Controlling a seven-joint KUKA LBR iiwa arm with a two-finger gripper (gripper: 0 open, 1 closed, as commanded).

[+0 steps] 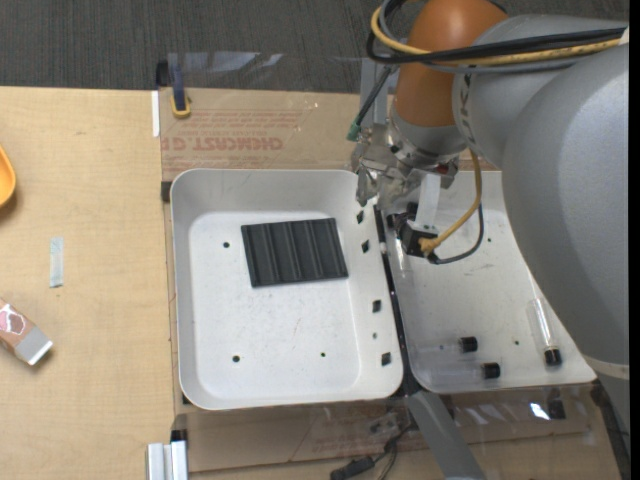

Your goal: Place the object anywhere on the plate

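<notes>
The dark ribbed plate lies in the left bin, its long axis running three to nine o'clock, at about eight o'clock from the gripper above the bins' divider.

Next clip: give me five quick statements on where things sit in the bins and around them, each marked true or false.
1. A dark ribbed plate lies in the left bin. True.
2. The plate stands on edge. False: it lies flat on the bin floor.
3. The hand is above the divide between the two bins. True.
4. Small dark objects lie in the near part of the right bin. True.
5. The hand rests on the plate. False: it is to the plate's right, apart from it.
</notes>
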